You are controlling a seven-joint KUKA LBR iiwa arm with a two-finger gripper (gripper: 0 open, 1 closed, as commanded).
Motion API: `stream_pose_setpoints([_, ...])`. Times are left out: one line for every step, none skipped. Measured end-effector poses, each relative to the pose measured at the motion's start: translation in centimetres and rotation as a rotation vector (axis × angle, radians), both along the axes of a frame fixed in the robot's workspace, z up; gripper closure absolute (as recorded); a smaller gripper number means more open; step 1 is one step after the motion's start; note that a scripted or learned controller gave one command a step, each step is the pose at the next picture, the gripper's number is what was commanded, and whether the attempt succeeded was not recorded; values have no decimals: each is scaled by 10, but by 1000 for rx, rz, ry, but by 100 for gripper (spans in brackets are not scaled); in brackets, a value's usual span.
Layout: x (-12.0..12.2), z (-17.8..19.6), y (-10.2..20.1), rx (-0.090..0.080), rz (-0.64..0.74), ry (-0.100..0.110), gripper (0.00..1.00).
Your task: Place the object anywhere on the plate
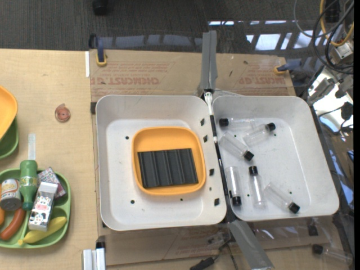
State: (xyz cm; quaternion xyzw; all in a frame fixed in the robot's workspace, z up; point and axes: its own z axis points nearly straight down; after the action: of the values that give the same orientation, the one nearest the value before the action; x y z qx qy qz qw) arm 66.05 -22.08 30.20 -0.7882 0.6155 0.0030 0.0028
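Observation:
An orange square plate (167, 134) lies in the middle of the left white bin (112, 167), with a dark grey ridged slab (170, 168) on it. The right white bin (318, 167) holds several clear vials with black caps, lying on their sides. One vial (236, 147) lies near the bin's left wall, two more (256, 185) lie side by side toward the front, and another (281, 198) sits at the front right. Two further vials (260, 132) lie toward the back.
A green tray (53, 232) of toy food and small packets sits at the lower left of the wooden bench. An orange dish (5, 117) and a small pink object (62, 113) lie further back. Cables (337, 21) hang at the top right.

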Motion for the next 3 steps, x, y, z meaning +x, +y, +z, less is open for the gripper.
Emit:
stream_pose_setpoints([-1,-13,10,1,187,1,0])
stream_pose_setpoints([0,8,19,1,425,-2,0])
stream_pose_setpoints([0,-38,12,0,720,-4,0])
